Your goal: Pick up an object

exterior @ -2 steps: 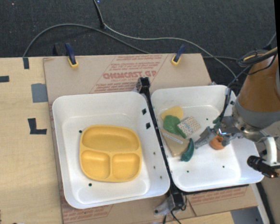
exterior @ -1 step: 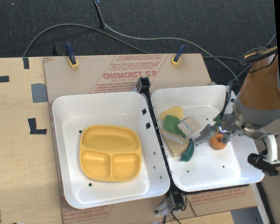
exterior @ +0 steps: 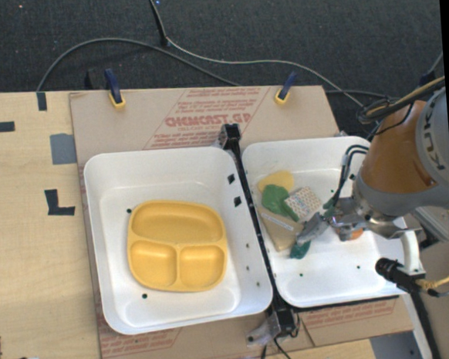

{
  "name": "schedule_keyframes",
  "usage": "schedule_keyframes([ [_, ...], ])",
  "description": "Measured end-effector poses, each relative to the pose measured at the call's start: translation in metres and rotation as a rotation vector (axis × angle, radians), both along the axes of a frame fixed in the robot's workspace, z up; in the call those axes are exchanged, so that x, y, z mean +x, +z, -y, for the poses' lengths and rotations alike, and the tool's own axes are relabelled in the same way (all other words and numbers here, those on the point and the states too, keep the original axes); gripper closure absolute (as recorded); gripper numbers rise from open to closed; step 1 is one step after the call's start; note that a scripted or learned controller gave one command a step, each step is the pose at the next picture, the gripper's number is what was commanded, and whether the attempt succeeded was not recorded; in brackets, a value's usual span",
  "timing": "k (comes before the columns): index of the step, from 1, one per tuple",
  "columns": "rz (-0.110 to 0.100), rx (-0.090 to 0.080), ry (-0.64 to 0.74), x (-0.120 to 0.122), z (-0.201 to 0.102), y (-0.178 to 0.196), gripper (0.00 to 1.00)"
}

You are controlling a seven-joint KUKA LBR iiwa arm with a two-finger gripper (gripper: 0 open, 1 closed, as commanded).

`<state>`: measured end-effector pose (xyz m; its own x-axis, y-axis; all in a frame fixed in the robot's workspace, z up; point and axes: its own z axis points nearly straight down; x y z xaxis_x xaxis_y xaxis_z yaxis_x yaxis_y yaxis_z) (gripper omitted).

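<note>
A: Cardboard [exterior: 204,114] covers the bench, 2 yellow clamps at frame top. What's in the bins?

B: Left bin [exterior: 102,192] has a yellow tray [exterior: 177,244], mid-frame. Right bin [exterior: 326,287] has a clutter pile at its left side: green thing [exterior: 275,199], yellow bit [exterior: 280,180] behind it, patterned packet [exterior: 303,202], teal piece [exterior: 300,248] lower down

A: Gripper?

B: Gripper [exterior: 321,225] is low in right bin, center-right of frame, just beside the packet & teal piece. Can't tell if it's released or clenched, too blurry w/ clutter around it
</note>
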<state>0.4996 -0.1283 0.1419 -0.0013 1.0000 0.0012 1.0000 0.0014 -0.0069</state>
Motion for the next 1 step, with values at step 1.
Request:
schedule_keyframes([
  [1,0.002,0.0,-0.001,-0.0012,-0.0008,-0.0537,0.0],
])
